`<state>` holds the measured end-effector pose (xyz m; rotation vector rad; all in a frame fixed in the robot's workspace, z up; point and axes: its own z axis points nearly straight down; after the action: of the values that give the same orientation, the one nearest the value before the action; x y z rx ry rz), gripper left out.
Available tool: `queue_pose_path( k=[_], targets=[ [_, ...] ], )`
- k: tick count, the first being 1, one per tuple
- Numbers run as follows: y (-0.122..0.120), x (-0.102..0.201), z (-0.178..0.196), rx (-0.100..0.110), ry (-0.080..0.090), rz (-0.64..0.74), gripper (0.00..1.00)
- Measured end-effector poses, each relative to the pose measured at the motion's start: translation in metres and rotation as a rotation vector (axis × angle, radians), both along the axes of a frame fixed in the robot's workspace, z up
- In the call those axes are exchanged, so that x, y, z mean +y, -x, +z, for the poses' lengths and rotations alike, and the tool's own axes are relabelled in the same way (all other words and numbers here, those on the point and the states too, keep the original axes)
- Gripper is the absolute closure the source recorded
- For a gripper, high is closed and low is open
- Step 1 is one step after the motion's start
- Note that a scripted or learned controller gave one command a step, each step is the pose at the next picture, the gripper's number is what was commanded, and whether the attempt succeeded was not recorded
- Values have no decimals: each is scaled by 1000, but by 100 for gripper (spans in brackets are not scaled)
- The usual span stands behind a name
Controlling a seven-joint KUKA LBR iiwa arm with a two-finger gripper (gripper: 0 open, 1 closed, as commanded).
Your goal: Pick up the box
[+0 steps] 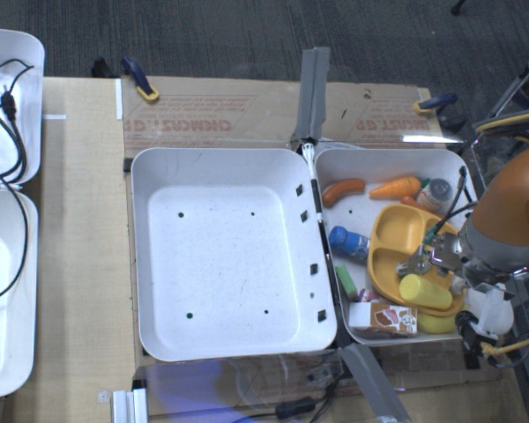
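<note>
Box (393, 317) seen lying flat at near edge of right bin (383, 155), beside yellow bowl (404, 236), untouched. Gripper (430, 258) positioned over bowl, well inside right bin, near box but apart from it; finger state cannot be told, metal parts blurred against bowl. Carrot (395, 187), sausage (343, 189), blue bottle (348, 242), green marker (345, 280) scattered around bowl. Left bin (159, 170) set alongside, touching right bin.
</note>
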<state>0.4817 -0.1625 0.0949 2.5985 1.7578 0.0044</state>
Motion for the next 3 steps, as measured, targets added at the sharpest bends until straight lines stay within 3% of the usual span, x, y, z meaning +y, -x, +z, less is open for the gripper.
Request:
queue_pose_path(
  k=[1,2,3],
  targets=[
    [-20,-50,124,4,1,183,0],
    [0,-2,2,-11,8,94,0],
    [-2,-40,75,6,0,243,0]
  ],
)
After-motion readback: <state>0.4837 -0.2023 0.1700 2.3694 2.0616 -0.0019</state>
